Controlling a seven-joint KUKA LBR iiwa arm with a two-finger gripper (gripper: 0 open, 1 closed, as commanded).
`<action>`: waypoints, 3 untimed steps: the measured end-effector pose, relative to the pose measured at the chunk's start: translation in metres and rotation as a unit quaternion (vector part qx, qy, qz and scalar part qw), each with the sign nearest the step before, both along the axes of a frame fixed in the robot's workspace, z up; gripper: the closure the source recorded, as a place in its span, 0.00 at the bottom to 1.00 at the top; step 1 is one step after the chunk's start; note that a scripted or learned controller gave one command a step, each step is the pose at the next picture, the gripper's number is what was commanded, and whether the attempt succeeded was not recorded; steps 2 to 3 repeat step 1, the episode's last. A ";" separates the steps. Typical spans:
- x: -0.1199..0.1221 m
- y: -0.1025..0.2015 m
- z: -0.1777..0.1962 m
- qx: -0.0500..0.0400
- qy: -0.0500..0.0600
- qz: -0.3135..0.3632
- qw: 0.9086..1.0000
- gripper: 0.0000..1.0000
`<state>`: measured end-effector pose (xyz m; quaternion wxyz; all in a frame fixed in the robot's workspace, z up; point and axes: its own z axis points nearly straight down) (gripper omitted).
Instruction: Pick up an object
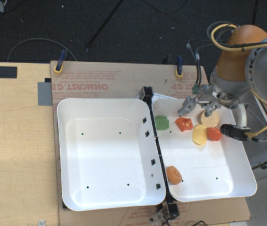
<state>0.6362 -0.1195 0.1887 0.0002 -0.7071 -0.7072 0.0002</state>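
1. Gripper [198, 106]: fingers spread apart, holding nothing, poised over the right bin's [237, 182] far edge.
2. Just beside it: a tan round piece [210, 120], a red block [184, 124], a yellow piece [199, 135] touching a second red piece [214, 134].
3. Green textured object [161, 123] near the divider; orange ball [173, 174] toward the front.
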 end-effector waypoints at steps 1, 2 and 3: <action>0.005 -0.025 -0.106 0.000 0.004 -0.001 1.000 0.00; 0.005 -0.025 -0.106 0.000 0.004 -0.001 1.000 0.00; 0.005 -0.025 -0.106 0.000 0.004 -0.001 1.000 0.00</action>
